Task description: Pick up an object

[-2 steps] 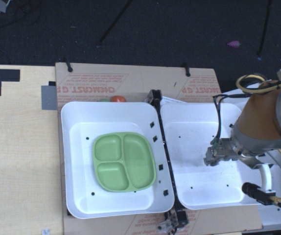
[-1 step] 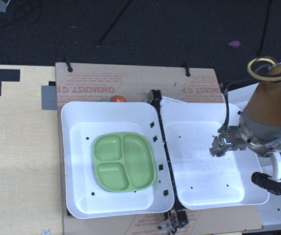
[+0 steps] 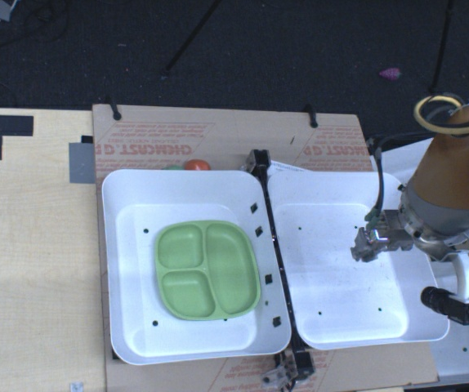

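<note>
Nearest the camera, the green three-compartment plastic plate (image 3: pixel 207 269) lies in the left white bin (image 3: pixel 128 333), well left of the claw (image 3: pixel 367 245), whose spread I cannot tell.

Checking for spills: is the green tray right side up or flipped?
Right side up. The tray lies flat in the left bin, its three hollow compartments facing up.

Robot arm entering from the right edge of the camera view, its orange band (image 3: pixel 455 166) uppermost and the grey wrist section (image 3: pixel 435 219) below it. The gripper (image 3: pixel 367 245) projects leftward from the wrist as a small metallic assembly, seen from above at a slant and blurred in detail.
</note>
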### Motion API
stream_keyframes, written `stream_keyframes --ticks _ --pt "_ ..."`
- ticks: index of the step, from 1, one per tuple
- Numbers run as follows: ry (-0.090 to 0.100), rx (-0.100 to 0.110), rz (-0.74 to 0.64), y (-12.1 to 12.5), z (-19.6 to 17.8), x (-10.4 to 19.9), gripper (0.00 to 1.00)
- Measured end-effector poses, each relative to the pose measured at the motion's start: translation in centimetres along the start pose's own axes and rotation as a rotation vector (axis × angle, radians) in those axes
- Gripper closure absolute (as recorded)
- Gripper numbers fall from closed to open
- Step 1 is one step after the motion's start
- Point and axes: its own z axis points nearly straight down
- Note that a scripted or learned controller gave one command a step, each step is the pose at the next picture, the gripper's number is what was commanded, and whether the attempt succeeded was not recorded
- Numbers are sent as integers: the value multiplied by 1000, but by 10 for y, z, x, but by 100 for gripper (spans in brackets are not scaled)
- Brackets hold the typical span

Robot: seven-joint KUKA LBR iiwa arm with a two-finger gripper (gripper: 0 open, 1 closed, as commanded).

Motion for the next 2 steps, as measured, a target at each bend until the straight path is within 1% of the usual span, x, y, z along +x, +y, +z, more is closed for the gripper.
stream_keyframes --ticks 1,2 --pt "1 -1 -5 1 -10 55 100" --pt "2 1 -7 6 -10 119 100"
